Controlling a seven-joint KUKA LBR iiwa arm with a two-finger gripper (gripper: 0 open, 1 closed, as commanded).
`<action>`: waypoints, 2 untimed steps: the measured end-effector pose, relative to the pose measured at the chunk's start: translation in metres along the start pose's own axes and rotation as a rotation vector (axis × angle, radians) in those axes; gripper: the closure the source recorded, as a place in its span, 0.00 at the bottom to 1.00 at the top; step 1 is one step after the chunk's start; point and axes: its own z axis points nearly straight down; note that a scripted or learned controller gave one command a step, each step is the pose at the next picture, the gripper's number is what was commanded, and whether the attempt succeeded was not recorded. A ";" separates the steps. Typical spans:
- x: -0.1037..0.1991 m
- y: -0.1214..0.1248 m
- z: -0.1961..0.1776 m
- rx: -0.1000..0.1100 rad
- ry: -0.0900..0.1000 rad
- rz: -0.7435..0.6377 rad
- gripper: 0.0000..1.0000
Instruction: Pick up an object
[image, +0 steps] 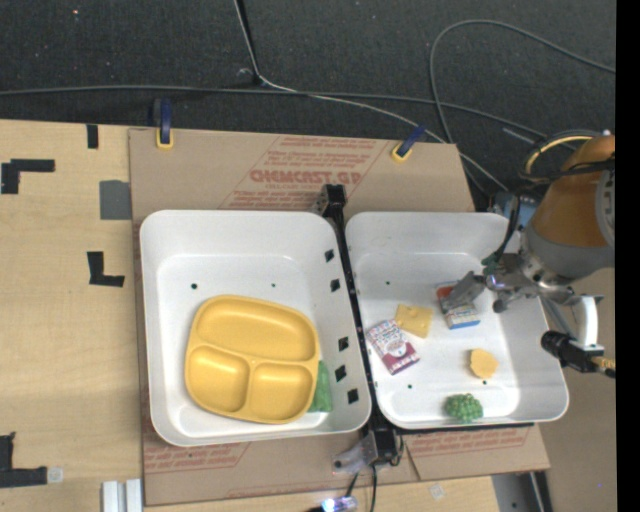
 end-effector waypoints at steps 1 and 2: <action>0.000 0.001 0.050 -0.009 -0.003 0.000 0.00; 0.000 0.001 0.039 -0.009 -0.004 -0.001 1.00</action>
